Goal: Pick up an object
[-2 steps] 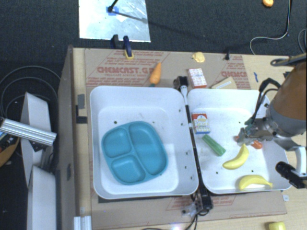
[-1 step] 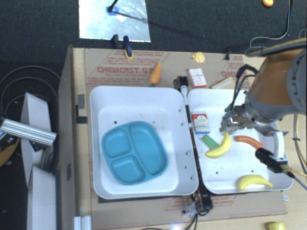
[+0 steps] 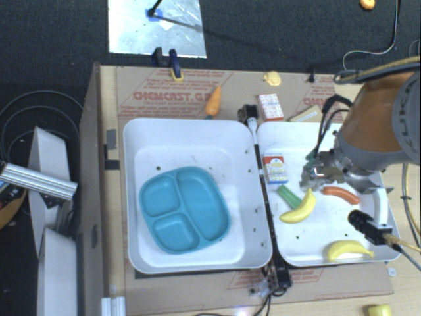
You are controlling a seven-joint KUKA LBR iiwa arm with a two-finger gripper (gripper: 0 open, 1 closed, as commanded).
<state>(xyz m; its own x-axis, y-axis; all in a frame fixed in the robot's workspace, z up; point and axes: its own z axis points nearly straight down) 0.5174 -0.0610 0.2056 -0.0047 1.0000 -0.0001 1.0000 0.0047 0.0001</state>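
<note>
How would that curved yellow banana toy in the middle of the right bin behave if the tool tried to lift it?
The curved yellow plastic banana looks smooth and glossy, so it may slip between fingers. Its bent shape suggests it could pivot or spin when pushed at one end. It probably is light and stiff, being a toy, and it lies close to the green block, which might be nudged too.

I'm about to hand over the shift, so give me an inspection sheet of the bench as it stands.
Surface: two white bins side by side, left bin and right bin.
Job's things: in right bin, banana, second banana, green piece, small carton, red sausage.
Clutter: blue divided tray in left bin; carrot on the bench.
Grippers: gripper low over right bin.
Cables: black cable top right.
Surroundings: metal sheet.
</note>
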